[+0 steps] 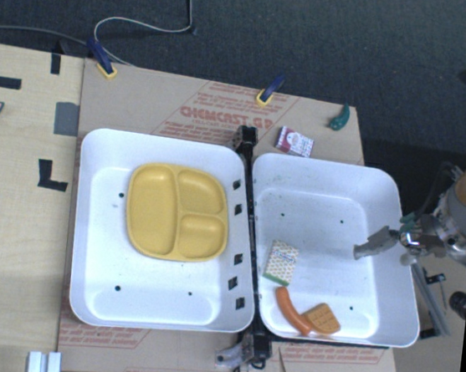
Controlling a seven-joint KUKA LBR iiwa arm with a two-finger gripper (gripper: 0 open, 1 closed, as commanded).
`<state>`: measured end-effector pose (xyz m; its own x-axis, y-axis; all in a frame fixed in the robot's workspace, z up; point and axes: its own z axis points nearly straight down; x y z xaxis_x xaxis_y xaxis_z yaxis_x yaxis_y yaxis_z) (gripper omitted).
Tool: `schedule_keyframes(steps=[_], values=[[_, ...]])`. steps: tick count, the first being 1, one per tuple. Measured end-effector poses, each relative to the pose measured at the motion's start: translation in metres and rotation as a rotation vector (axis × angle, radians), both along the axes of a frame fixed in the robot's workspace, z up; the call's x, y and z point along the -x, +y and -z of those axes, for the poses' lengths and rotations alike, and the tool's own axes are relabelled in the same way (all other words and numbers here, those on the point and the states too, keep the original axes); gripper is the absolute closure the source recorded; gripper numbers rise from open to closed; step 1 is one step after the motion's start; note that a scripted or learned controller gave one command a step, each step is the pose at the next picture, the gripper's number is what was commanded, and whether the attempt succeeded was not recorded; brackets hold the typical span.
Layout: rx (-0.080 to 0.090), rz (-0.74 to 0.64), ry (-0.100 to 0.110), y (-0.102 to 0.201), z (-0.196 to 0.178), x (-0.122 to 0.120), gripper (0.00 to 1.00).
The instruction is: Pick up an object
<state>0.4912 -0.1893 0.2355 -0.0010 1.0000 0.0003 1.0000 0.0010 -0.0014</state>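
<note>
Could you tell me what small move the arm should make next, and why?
Probably shift the gripper toward the bin's near corner, over the orange sausage; it hangs at the right bin's far side, with nothing seen between its fingers.

Lying outside the bins on cardboard (142, 102): small red packet (294, 141), teal clip (340, 117), two yellow clamps (269, 93).

Red lettering was printed on the brown cardboard sheet (176, 102) laid under the two bins. Above the bins, between them and the far edge, the word "CHEMCAST" could be made out, followed by letters that looked like "GP"; the smaller red lines beneath it were too blurred to be read. Similar red print along the near edge could not be deciphered.
</note>
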Motion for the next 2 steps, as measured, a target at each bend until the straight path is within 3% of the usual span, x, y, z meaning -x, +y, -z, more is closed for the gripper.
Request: schedule_keyframes(steps=[1,2], values=[[-0.001,-0.001,0.003,0.073,0.108,-0.019,0.00],[-0.002,0.000,-0.004,0.089,0.147,-0.035,0.00]])
